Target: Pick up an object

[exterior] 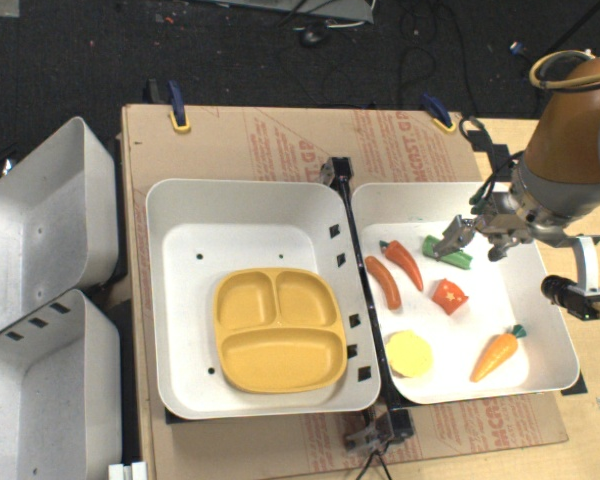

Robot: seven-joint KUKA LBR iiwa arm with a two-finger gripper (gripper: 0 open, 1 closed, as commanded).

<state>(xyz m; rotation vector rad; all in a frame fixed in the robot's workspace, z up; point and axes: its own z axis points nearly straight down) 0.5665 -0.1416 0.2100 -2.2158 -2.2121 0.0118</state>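
- On the cardboard-covered surface [280, 143], two shallow white plastic bins are sitting side by side: the left bin [170, 268] and the right bin [550, 368].
- The grey arm with the orange band [570, 118] is reaching in from three o'clock, and its end effector [477, 236] is hanging over the right bin's upper part, its fingers looking parted, with nothing showing between them.
- A small green plastic toy piece [450, 251] is lying just beside the end effector, at its seven o'clock.
- Two red sausage-shaped toys are lying toward nine o'clock in the right bin: the left sausage [383, 280] and the right sausage [404, 264].
- A red strawberry-like toy [450, 296] is resting near the bin's centre.
- A yellow round disc [410, 354] is sitting at seven o'clock, and an orange toy carrot with a green top [496, 356] at five o'clock.
- A yellow three-compartment plastic tray [278, 328] is lying in the left bin.
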